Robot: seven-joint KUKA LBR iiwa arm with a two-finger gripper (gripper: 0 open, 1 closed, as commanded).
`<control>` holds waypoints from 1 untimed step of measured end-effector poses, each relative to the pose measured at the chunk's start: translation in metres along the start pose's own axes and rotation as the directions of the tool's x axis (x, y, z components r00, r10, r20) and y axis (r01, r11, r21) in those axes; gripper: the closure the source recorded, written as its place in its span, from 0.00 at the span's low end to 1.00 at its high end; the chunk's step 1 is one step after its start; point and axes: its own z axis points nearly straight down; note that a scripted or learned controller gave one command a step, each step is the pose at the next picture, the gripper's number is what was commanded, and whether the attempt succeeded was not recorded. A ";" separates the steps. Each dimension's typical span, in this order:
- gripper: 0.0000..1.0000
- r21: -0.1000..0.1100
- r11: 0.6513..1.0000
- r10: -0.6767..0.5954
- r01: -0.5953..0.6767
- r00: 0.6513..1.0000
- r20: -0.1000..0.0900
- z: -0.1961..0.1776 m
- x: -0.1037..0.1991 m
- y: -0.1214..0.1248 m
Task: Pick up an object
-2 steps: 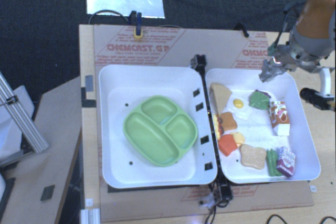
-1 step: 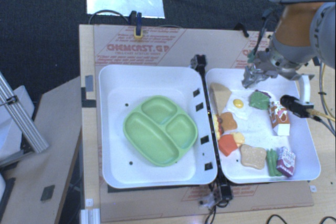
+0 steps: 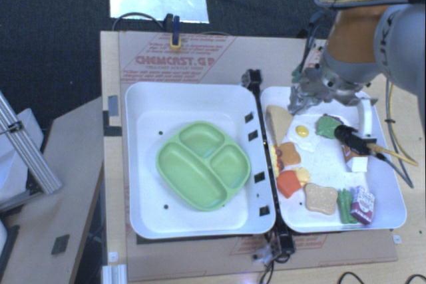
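The hand [image 3: 301, 103] hangs right above the fried egg [image 3: 303, 132], can't tell how it's set. Toys are jammed together there: wedge [image 3: 279, 122] just beside the egg, green leaf [image 3: 327, 126] on the other side, so it could easily nudge or snag two.

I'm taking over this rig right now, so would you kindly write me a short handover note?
End effector: low over the far end of the right bin, nothing visibly held.
Things: fried egg, toast slice, red block and other toy food lie in the right bin. Green divided plate sits in the left bin.
Done: no pick visible.
Left: grasp and lift one object.
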 end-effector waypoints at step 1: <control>1.00 0.004 1.000 0.001 -0.001 1.000 0.001 0.014 0.045 -0.028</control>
